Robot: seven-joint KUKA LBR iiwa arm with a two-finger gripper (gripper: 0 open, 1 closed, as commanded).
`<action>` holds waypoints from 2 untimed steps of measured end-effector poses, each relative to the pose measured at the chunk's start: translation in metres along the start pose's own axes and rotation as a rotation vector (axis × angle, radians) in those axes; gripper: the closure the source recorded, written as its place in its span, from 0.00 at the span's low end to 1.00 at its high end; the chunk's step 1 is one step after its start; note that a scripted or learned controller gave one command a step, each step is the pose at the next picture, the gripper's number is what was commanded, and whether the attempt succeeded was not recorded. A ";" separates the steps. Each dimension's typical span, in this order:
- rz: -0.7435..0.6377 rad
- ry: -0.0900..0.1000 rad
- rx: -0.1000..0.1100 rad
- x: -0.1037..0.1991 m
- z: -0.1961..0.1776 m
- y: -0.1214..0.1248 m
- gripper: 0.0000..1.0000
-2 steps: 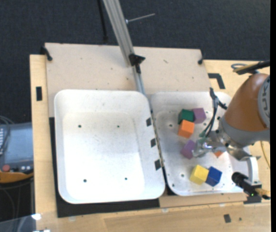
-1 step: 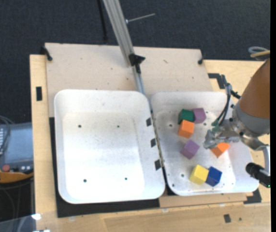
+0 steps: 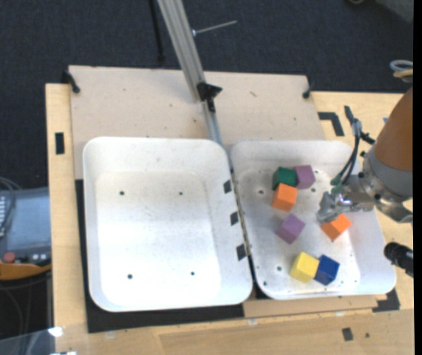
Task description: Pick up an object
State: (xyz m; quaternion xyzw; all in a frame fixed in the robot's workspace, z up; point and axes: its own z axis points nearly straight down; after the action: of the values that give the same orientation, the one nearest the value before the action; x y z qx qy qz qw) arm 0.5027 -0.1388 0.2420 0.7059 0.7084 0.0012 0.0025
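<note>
Here: jaws (image 3: 334, 211) over orange cube (image 3: 335, 228) | no legible writing

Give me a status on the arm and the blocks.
Gripper low in right bin, right over orange block; grasp unconfirmed. Purple block close by. Yellow block and blue block touching.

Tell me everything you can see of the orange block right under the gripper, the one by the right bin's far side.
The orange block is a small cube, matte, plain-faced, possibly foam or painted wood. It lies in the right bin, turned at an angle to the bin walls. The gripper hangs directly over its upper edge and covers part of it, so contact cannot be judged. No other block touches it; the purple block lies apart toward the bin's middle.
</note>
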 end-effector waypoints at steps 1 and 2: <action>-0.003 0.003 0.005 0.048 0.010 0.010 1.00; -0.005 0.003 0.002 0.099 -0.001 0.013 1.00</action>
State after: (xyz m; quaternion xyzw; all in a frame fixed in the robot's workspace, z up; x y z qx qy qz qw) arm 0.5158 -0.0398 0.2432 0.7041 0.7101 0.0018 0.0007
